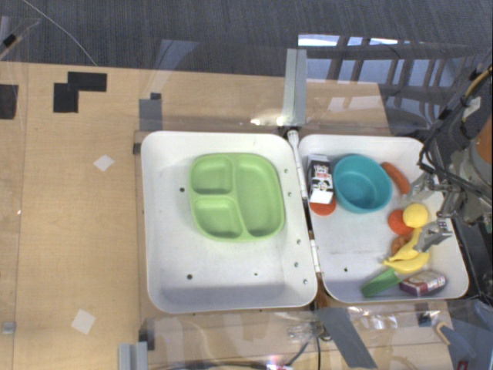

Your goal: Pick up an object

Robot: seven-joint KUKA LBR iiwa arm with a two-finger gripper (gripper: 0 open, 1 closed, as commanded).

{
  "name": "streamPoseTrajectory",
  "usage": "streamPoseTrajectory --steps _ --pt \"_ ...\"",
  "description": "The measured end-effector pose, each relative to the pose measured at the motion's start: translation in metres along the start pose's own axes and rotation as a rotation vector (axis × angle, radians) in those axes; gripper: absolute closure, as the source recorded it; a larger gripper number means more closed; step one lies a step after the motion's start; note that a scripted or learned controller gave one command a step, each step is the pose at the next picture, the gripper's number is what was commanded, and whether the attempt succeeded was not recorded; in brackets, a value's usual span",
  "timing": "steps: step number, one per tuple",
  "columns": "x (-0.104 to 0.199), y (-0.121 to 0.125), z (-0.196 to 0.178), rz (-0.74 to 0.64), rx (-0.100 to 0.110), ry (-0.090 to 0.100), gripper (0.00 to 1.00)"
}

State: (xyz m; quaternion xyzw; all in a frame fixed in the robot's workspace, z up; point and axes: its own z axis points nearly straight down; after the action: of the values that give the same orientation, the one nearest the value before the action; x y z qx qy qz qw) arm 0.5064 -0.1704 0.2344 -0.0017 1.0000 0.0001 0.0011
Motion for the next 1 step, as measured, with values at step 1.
streamPoseTrajectory --steps 1 --pt "-0.0417 -0.0345 0.1220 -0.215 -0.003 0.005 0.00"
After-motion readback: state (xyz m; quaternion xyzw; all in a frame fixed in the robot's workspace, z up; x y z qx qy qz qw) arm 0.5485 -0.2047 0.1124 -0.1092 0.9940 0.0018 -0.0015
